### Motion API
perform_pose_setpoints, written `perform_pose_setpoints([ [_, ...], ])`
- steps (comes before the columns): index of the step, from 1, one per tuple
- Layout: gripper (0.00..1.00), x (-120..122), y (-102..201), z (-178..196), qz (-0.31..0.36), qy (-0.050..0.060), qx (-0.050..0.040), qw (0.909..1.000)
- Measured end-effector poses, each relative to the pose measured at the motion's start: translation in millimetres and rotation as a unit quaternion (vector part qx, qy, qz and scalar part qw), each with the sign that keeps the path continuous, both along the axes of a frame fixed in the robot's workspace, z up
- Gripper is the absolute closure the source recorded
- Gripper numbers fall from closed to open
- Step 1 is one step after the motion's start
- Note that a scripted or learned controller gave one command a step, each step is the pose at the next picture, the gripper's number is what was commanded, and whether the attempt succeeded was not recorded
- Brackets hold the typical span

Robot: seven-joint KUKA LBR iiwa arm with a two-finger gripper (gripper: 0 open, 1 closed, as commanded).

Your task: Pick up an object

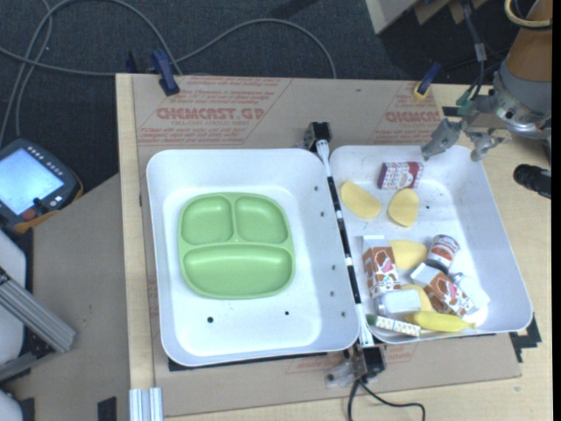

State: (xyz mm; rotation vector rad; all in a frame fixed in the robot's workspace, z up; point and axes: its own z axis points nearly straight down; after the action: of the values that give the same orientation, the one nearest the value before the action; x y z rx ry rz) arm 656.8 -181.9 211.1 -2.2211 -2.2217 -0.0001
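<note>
Bins (263,167): showing smooth, glossy white plastic
Divided plate (236,244): looking like matt green plastic
Bench board (263,103): appearing as printed brown paper masking
Gripper (463,143): gleaming as bare grey metal

We see the gripper (458,140), fingers spread and holding nothing, hovering over the right bin's (503,235) far corner near a red carton (399,175), while the left bin (166,235) holds a green divided plate (236,245).
</note>
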Motion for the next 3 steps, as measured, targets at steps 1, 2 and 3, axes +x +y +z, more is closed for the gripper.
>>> perform_pose_setpoints([
  [1,0.00,-14,41,-80,0.001,0.001,0.0005,1.0000],
  [2,0.00,-41,42,-127,0.000,0.001,0.0002,1.0000],
  [3,0.00,5,76,-82,0.000,-0.001,-0.0003,1.0000],
])
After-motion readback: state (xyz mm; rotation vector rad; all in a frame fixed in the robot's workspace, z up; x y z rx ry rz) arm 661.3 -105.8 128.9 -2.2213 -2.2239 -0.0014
